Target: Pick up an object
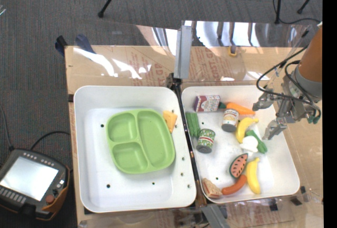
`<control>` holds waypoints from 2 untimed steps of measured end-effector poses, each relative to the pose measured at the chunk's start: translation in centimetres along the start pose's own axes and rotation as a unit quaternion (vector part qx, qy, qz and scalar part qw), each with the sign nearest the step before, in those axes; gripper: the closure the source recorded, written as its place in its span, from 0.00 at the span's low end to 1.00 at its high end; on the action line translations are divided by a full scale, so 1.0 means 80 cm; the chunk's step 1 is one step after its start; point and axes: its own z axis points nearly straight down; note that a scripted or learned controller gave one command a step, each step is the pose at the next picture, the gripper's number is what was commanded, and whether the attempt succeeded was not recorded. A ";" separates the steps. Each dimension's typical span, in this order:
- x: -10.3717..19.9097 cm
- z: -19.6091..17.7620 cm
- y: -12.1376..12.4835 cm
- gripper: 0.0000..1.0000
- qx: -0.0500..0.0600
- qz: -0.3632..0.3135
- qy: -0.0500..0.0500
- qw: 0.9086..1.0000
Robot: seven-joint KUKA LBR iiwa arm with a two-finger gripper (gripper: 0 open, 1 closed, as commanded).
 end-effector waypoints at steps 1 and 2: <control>0.034 0.118 -0.001 0.00 0.002 0.042 -0.005 0.999; 0.123 0.138 0.022 0.00 -0.001 0.078 0.002 0.997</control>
